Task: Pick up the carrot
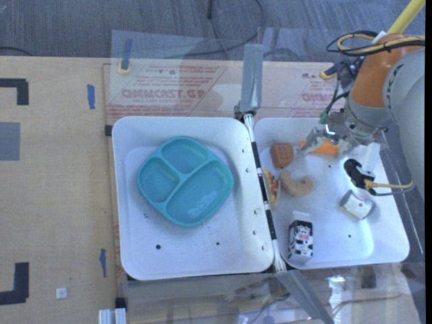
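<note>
The claw [322,135] sits low over the far part of the right bin [388,248], its fingers a pale tangle at the end of the grey arm [408,93] — from this angle I can't make out whether they are apart or together. Right beside it, touching or nearly so, lies the carrot [327,148], a small orange piece showing just under the claw's tip, toward the near side. Its long axis seems to run roughly across the bin, left to right, though the claw covers enough that I wouldn't swear to it. So the coming move, I'd judge, turns on a very short drop and a slight shift toward the near side — no real travel needed. Further out in the same bin are a brown waffle-like piece [283,155], a tan pretzel shape [297,184] and a small milk carton [301,239]. The left bin [135,248] carries a teal divided plate [185,181].
</note>
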Action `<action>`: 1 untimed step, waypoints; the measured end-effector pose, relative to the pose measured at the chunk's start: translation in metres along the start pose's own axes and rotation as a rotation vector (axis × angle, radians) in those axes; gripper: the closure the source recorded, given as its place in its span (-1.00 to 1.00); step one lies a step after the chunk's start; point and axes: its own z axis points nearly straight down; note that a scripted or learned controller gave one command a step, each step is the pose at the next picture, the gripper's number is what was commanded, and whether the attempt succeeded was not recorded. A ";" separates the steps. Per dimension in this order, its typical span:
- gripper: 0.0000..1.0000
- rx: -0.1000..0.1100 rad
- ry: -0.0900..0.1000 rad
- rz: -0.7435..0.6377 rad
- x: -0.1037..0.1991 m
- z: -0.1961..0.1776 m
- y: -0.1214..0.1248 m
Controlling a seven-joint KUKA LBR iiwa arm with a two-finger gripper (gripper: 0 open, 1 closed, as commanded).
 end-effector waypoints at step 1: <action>1.00 0.015 -0.004 -0.002 0.000 -0.007 -0.003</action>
